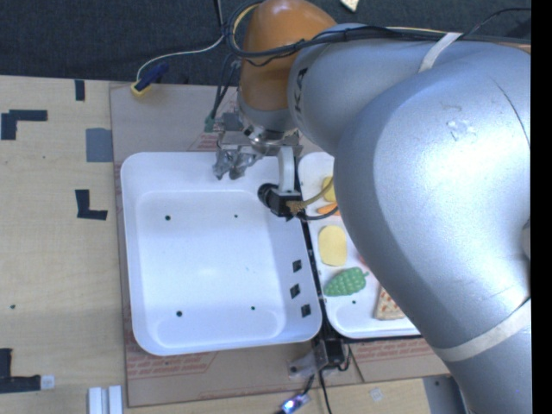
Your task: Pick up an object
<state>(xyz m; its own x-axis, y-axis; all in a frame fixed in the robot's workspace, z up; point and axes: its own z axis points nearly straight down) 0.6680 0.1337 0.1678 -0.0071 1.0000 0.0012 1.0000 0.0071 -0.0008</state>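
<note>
Your gripper (231,164) hangs over the top rim of the left bin (138,231), at about twelve o'clock of that bin. I cannot tell how it is set; it's small and cluttered from up here. Your candidates sit in the right bin (312,164), toward three o'clock: a yellow oval piece (333,245), a green bumpy piece (344,281), and what may be a cracker-like tan piece (386,304) half under the arm (431,188). The risk: descend here and you'll strike the rim or close on nothing.
</note>
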